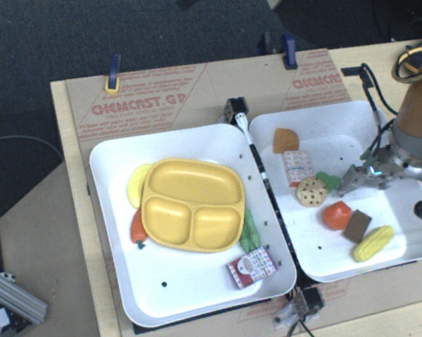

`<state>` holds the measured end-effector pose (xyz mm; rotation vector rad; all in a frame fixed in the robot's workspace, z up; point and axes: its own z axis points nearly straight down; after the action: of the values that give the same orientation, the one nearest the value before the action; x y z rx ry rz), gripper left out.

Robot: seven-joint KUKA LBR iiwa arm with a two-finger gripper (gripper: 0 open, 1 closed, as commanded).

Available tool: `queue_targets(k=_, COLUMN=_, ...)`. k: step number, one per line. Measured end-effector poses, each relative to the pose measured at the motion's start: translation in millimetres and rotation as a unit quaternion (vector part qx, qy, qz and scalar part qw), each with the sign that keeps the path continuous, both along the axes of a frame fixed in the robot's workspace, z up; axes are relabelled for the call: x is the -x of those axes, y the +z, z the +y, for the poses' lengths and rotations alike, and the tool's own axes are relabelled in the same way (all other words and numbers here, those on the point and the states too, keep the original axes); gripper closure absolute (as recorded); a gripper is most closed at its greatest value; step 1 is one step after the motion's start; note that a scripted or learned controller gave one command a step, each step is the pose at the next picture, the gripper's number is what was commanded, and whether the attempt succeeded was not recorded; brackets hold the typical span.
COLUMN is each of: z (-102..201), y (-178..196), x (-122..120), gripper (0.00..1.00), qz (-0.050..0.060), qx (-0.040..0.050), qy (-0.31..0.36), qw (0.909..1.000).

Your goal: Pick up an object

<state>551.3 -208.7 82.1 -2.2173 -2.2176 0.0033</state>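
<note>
Operator: Nearest items first?

Technician: Red-and-white carton [251,267] lies at the near edge of the left bin [116,217], with the yellow divided tray [192,204] behind it. Corn cob [373,242] lies toward the near right corner of the right bin [324,265], beside a brown block [357,225] and a tomato [336,215].

Operator: Farther back?

Technician: Cookie [309,192], striped packet [298,165], then an orange-brown piece [285,140] near the far edge.

Operator: Gripper status?

Technician: Gripper [354,179] sits low over the right bin, right of the cookie. Finger position cannot be determined; nothing is visibly between them, though the view is indistinct.
</note>
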Motion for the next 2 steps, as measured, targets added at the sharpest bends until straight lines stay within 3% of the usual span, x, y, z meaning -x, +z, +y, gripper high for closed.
queue_targets(k=1, z=-1, y=14, x=-2, gripper=1.0, qz=-0.003, qx=0.0016, qy=0.0, qw=1.0)
queue_targets(k=2, z=-10, y=66, x=-9, gripper=1.0, qz=-0.006, qx=0.0032, qy=0.0, qw=1.0)
